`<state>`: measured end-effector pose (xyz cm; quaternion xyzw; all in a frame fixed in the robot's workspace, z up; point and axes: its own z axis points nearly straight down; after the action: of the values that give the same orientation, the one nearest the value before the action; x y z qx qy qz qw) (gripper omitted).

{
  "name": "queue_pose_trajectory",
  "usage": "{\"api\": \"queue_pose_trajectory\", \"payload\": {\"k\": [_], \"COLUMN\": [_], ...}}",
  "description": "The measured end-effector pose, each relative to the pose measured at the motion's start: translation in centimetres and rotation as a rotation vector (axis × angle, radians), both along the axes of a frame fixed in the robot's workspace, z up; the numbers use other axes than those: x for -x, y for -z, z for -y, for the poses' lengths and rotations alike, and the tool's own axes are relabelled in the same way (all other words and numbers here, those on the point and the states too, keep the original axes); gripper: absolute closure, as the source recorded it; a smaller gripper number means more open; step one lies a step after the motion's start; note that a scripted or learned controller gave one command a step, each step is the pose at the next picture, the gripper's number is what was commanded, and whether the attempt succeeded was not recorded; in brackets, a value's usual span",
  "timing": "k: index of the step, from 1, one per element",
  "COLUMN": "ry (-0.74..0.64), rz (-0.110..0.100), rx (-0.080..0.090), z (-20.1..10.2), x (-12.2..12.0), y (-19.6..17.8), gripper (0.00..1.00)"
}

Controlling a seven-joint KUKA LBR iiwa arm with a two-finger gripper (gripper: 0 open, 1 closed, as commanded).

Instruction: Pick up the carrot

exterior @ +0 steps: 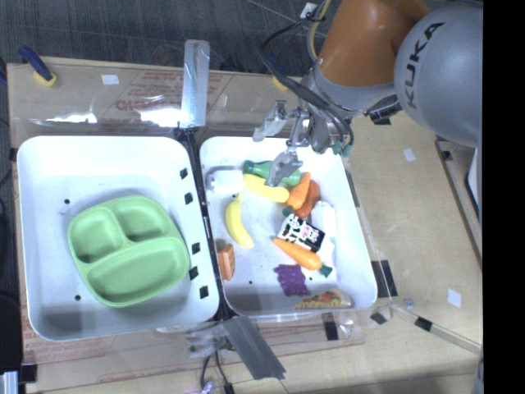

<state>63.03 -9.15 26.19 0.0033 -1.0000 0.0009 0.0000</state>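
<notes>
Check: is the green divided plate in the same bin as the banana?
No, the green divided plate sits in the left bin, while the banana lies in the right bin.

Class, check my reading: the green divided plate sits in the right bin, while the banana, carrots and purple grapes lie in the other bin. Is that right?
One thing is wrong: the camera view shows the green divided plate in the left bin, not the right. The banana, carrots and purple grapes lie in the other bin, as you said.

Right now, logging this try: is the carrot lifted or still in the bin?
Still in: the carrot lies flat on the right bin's floor, apart from the claw.
</notes>
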Motion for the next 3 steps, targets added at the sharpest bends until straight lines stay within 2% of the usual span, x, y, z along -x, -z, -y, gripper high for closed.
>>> {"api": "queue_pose_trajectory", "payload": {"k": [1,2,3], "ry": [-0.091,-0.206,-0.385], "rz": [-0.015,-0.002,-0.003], "rx": [-0.005,-0.002,-0.003], "z": [2.2,4.4,8.5], "x": [2.6,9.3,14.5], "y": [15.9,17.1,17.1], "gripper": [0.00,0.00,0.00]}}
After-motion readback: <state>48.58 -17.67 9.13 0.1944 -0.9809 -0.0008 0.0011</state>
